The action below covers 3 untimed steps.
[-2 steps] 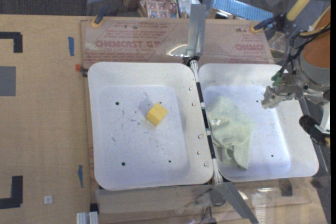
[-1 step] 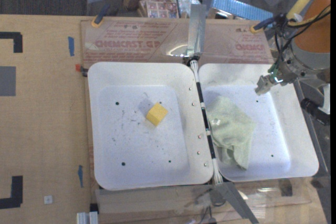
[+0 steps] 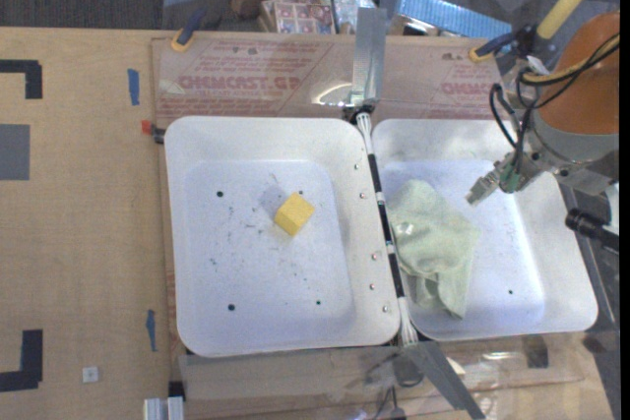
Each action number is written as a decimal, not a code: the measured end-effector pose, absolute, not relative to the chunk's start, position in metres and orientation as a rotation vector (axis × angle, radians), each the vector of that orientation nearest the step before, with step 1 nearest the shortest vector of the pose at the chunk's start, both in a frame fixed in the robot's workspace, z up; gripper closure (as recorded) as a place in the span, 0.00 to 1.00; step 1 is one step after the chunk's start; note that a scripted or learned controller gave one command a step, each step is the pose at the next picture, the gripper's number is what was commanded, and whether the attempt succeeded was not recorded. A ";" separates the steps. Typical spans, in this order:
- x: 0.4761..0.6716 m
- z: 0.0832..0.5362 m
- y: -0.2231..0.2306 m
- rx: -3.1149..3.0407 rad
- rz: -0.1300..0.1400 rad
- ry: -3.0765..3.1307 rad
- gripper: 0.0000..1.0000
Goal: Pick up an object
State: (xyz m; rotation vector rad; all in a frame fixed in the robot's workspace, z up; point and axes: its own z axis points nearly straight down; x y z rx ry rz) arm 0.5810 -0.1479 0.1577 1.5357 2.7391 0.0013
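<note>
Just above the right-hand white bin [image 3: 566,305] hangs the pincer [image 3: 484,189], near that bin's far right part, and the nearest thing to it is the pale green crumpled cloth [image 3: 433,246], which lies toward the bin's left wall and near edge, close beside and below the pincer as the camera sees it. The cloth's long axis runs roughly from the far edge of the bin to its near edge. A small yellow block [image 3: 293,213] sits well apart in the middle of the left-hand white bin [image 3: 197,152], across the divide. Whether the pincer's tips are spread or pressed together cannot be told; they are small and blurred, and nothing is seen between them. Cables and the grey wrist cover much of the arm above, and the arm is cut off at the right edge.
</note>
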 end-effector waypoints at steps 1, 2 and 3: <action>0.578 0.093 -0.137 1.902 0.010 2.484 1.00; 0.610 0.092 -0.225 2.415 0.009 1.987 1.00; 0.599 0.092 -0.190 2.879 0.010 1.241 1.00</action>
